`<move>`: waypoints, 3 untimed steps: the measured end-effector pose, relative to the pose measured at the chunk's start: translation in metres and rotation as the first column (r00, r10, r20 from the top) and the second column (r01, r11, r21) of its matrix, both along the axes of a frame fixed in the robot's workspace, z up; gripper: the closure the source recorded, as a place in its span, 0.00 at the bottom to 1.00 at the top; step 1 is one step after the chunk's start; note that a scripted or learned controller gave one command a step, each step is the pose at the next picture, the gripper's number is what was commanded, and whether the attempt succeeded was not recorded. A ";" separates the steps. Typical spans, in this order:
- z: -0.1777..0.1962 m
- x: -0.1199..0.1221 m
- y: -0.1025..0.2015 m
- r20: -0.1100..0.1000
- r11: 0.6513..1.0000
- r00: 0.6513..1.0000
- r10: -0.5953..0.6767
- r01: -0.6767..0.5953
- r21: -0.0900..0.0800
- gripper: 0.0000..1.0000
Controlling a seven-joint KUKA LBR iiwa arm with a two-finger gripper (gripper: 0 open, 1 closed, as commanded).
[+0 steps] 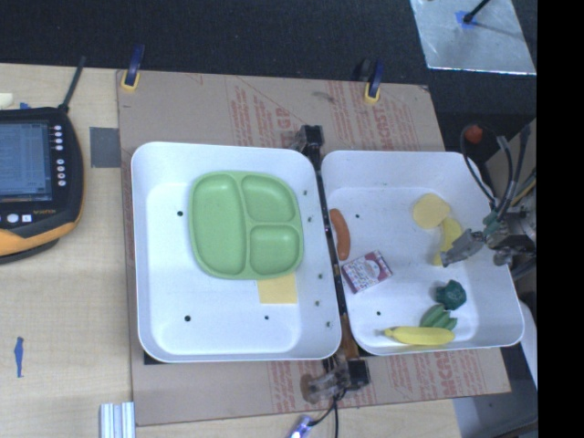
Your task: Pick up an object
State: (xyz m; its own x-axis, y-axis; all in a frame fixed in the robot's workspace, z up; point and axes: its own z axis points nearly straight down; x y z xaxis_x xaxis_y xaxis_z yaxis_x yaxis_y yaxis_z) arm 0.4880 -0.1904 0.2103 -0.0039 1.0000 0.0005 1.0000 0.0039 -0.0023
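I see the end effector (pixel 459 247) low over the right bin (pixel 388 167), at its right side, touching a yellow piece (pixel 450 233); I cannot tell its state. A banana (pixel 418 336), green items (pixel 443 305) and a small packet (pixel 366 271) lie nearby.

You are looking at a soft, slightly blurry overhead picture with even, diffuse light. The two white bins (pixel 146 245) are bright, nearly washed out, and cast faint shadows. The top is dark, except for a pale glaring sheet (pixel 470 21) at upper right. Small things look fuzzy, with muted colours.
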 end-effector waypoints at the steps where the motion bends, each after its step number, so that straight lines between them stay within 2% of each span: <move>1: -0.120 -0.013 0.002 -0.003 1.000 1.000 0.002 -0.002 0.001 0.00; 2: -0.109 -0.013 0.001 -0.004 1.000 1.000 0.007 -0.007 -0.001 1.00; 3: -0.037 0.015 0.061 0.001 1.000 1.000 0.002 -0.002 0.001 1.00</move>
State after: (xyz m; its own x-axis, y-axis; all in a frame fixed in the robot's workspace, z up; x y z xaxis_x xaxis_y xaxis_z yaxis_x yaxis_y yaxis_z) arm 0.5032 -0.1298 0.1737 -0.0057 1.0000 0.0010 1.0000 0.0057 -0.0015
